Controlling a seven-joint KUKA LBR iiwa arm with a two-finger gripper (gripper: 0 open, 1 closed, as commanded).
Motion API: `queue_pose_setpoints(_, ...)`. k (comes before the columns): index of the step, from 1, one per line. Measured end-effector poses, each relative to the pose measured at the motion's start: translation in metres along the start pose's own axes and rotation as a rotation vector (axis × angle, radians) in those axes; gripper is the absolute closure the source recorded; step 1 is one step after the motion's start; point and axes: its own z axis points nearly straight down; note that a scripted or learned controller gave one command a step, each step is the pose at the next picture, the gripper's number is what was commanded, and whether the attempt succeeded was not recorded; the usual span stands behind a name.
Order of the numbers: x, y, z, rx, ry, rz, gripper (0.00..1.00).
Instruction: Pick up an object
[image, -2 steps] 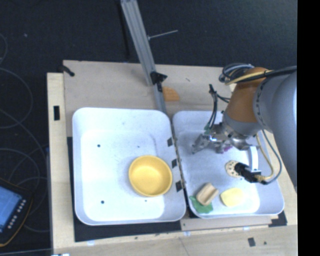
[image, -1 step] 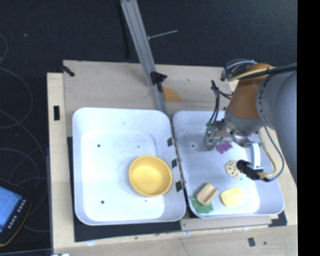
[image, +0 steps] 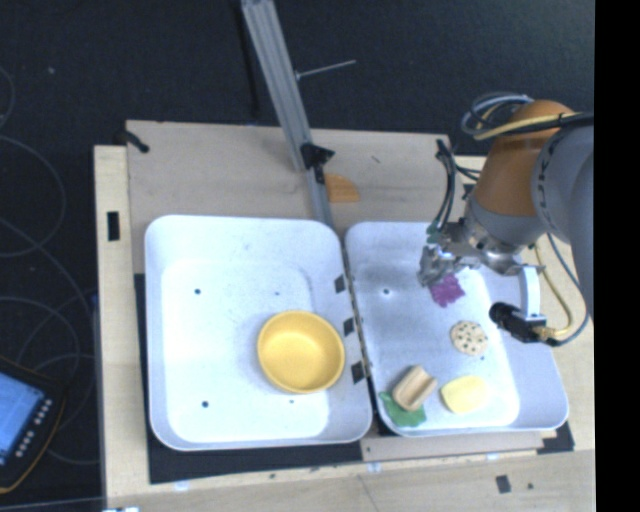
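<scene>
Gripper (image: 437, 268) low in right bin (image: 385, 262), purple thing (image: 447, 290) right under it, maybe touching; grip state unclear, cannot tell. Cookie (image: 468, 338) just beyond. Nothing lifted yet; pick undone.

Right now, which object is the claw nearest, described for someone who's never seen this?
Look in the right bin, upper half. Just below the claw lies a small purple object. It is the bin's only purple piece; the others, a speckled cookie and yellow block, lie lower down.
</scene>
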Motion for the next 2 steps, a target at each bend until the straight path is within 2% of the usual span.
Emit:
queue_pose_setpoints(1, -0.002, -0.002, -0.064, -0.003, -0.001, -0.005, 1.0)
queue_pose_setpoints(2, -0.005, -0.005, -0.11, -0.001, -0.001, -0.009, 1.0)
